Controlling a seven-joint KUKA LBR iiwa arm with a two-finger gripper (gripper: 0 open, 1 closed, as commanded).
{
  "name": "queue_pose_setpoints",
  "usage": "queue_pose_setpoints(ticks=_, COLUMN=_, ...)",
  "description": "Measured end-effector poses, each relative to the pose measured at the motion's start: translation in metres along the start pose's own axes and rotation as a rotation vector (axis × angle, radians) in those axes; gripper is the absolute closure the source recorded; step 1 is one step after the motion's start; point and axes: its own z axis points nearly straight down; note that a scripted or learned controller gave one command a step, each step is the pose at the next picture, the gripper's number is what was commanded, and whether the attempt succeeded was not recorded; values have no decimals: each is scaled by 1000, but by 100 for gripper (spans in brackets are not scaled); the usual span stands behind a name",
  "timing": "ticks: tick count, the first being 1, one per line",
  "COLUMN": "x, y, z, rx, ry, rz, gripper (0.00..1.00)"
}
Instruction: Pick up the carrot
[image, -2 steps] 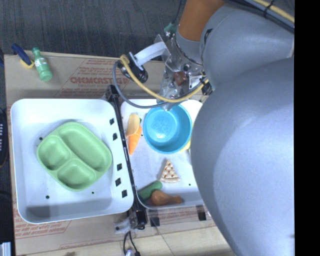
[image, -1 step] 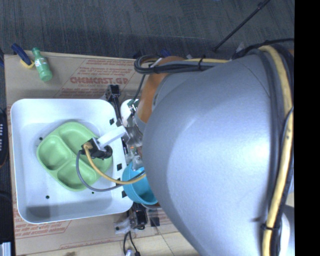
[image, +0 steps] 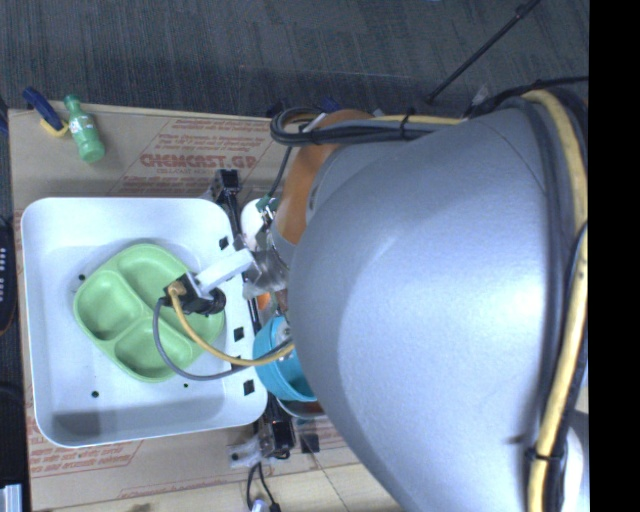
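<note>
**Camera view: arm covers the right side, carrot hardly visible**

Camera view, closest to the lens: the grey arm (image: 440, 300) comes in from the right and hides almost all of the right bin. Its orange band (image: 295, 195) shows at the arm's left edge. Below the band, the gripper (image: 262, 268) is low over the border between the two bins. The arm covers most of it, so I cannot tell if it is spread or pressed together.

Just under the gripper I see a small orange bit, which seems to be the carrot (image: 262, 297). It is at the wall between the bins, and I cannot tell in which bin it lies or if the gripper touches it. Near it, a blue bowl (image: 278, 368) looks out from under the arm.

The left bin (image: 120, 412) holds a green plate (image: 125, 305) with three compartments, lying flat.

Farther away, behind the left bin, brown cardboard (image: 190, 160) with red print covers the table. A green bottle (image: 86, 132) lies there on its side, with a small blue thing (image: 40, 105) just beside it.
</note>
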Motion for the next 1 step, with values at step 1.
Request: queue_pose_setpoints(ticks=1, x=21, y=65, z=24, rx=-1, ry=2, rz=-12, gripper=0)
